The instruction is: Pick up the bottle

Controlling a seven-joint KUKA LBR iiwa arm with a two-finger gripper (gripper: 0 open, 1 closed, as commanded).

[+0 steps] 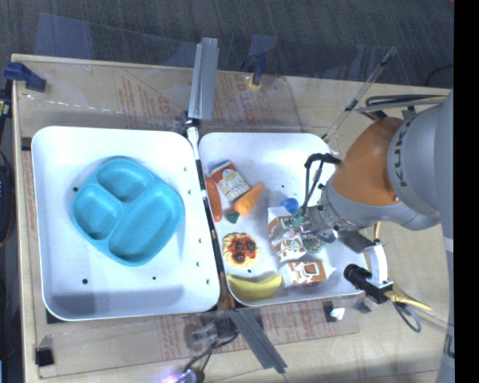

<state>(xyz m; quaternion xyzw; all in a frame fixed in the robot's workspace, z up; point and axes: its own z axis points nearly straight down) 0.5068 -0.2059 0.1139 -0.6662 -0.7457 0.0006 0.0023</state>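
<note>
The grey arm's gripper (310,228), state impossible to tell, sits right of centre over the small clear blue-capped bottle (287,214) in the right white bin (259,140); "KU" reads on the arm.

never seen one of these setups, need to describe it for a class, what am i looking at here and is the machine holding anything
This is one picture from a camera fixed above a bench, looking down at a slant. The grey and orange shape on the right is a robot arm that a program steers. Its gripper is low over the right bin, among the items there; I cannot tell whether its fingers are open or closed, or whether it holds anything.

Two shallow white bins sit side by side. The left bin holds a blue divided plate. The right bin holds toy food: a carrot, a banana, a small carton, some printed packets, and something with a blue cap, probably the bottle it is meant to pick up.
</note>
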